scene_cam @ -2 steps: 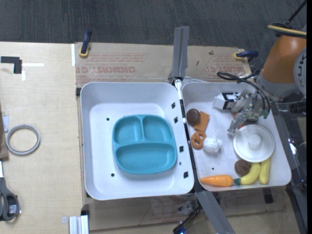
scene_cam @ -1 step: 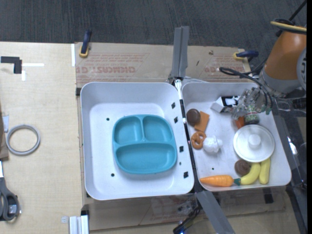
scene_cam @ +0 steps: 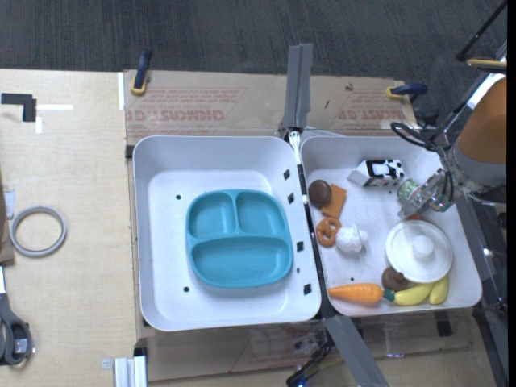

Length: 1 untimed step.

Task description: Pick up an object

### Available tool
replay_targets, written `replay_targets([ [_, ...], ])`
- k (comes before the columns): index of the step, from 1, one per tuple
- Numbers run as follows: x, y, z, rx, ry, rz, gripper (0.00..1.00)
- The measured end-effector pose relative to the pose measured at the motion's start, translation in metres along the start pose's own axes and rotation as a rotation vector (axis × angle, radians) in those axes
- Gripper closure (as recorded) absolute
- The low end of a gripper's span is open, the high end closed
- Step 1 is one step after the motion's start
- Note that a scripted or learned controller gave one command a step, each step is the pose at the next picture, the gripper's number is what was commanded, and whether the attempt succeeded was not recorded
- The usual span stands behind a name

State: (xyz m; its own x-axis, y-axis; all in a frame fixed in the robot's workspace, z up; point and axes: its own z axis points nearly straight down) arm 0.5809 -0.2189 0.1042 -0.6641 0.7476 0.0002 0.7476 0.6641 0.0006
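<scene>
- The gripper (scene_cam: 421,198) hung low over the upper right part of the right bin (scene_cam: 367,153), a tangle of metal and cable; whether it was spread or closed could not be told, and nothing could be made out in its grip
- The grey arm's orange band (scene_cam: 486,127) bulged in at the frame's right edge, above the gripper
- Just below the gripper sat a round white lid-like dish (scene_cam: 419,250), smooth and glossy, with a raised knob at its centre
- A small black-and-white cow figure (scene_cam: 381,171) lay near the bin's back wall, left of the gripper
- A brown rounded lump (scene_cam: 320,191) touched a flat orange piece (scene_cam: 336,201); below them lay an orange pretzel shape (scene_cam: 327,231) and a fuzzy white ball (scene_cam: 351,239)
- Along the bin's front edge lay a tapered orange carrot (scene_cam: 355,293), a dark brown lump (scene_cam: 393,279) and a curved yellow banana (scene_cam: 424,293), the last two pressed against the dish's rim
- The left bin (scene_cam: 153,216) held a matte blue plastic tray (scene_cam: 239,238) with rounded corners and three compartments
- On the pale wooden bench (scene_cam: 64,184) to the far left lay a grey ring of tape (scene_cam: 36,230)
</scene>
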Motion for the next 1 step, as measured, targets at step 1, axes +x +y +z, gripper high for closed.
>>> replay_targets([
  [1,0.0361,0.0529,-0.0932,0.000,-0.003,0.228,1.00],
])
